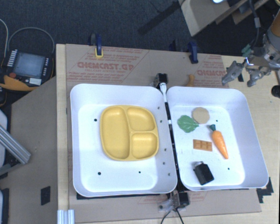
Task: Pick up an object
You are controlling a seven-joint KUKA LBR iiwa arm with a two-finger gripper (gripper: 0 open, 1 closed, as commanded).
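Note:
The right bin (248,150) holds an orange carrot (220,143), a green leaf (187,123), a round tan cookie (201,115), a brown cracker (202,145) and a black block (203,173). My gripper (245,75) hangs at the upper right, beyond the right bin's far edge and well above it. Its two fingers are spread apart with nothing between them.
The left bin (83,167) carries a yellow tray (128,132) with three compartments. Blue clamps (99,50) pin the cardboard sheet at the bench's far edge. A handheld pendant (27,66) with cables lies off the bench to the left.

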